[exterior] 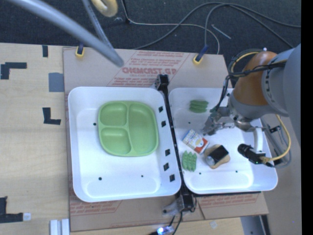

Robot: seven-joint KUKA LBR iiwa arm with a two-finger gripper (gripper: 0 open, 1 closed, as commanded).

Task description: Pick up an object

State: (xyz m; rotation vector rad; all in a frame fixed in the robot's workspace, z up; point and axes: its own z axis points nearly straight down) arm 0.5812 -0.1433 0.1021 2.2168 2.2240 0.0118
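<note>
The right bin (234, 182) holds several small objects: a green ridged piece (198, 105) near its back, a small white and red carton (194, 141) in the middle, a green ridged piece (189, 161) near the divider, and a tan and black object (217, 156) toward the front. My gripper (213, 124) hangs over the right bin's middle, just right of and above the carton, and below the back green piece. Nothing shows between its fingers.
The left bin (83, 151) carries a green three-compartment plate (128, 128). A black divider strip (168, 131) runs between the bins. The arm's orange band (252, 84) and cables (276, 146) stand over the right bin's right side. Cardboard underlies both bins.
</note>
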